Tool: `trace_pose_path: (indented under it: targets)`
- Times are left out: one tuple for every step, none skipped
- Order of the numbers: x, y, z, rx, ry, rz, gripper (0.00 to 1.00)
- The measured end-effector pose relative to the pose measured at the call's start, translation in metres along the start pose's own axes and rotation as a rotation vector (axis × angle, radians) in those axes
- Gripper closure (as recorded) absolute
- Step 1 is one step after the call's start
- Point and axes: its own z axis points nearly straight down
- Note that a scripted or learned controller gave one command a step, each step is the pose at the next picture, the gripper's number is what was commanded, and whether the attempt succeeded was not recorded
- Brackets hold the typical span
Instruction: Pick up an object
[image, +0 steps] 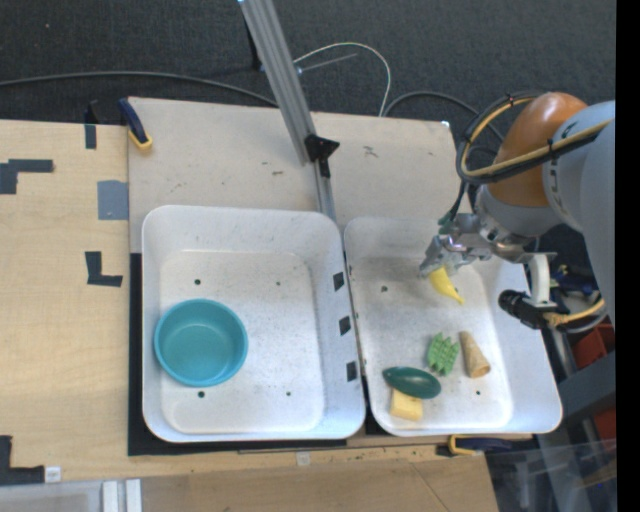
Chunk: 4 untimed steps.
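My gripper (443, 262) hangs over the upper part of the right bin (520, 405), reaching in from the right. A small yellow banana-shaped piece (448, 287) lies right under its tip, touching or nearly touching it. Lower in the same bin lie a green ridged toy (442, 352), a tan cone-shaped piece (473, 355), a dark green oval piece (412, 381) and a yellow block (405, 405). A teal bowl (200, 342) sits in the lower left of the left bin (250, 225).
A grey metal pole (290, 90) slants down from the top to the ridge between the bins. Cables loop behind the right bin. A blue and yellow clamp (135, 125) sits at the bench's upper left corner.
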Motion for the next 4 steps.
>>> trace_pose_path:
  targets:
    - [0.001, 0.005, -0.063, -0.003, 0.0, -0.001, 1.0]
    - [-0.001, 0.012, -0.125, -0.004, -0.001, -0.001, 1.0]
    - [-0.001, 0.012, -0.15, 0.001, 0.0, -0.001, 1.0]
    - [0.042, 0.007, -0.142, 0.004, 0.001, -0.004, 1.0]
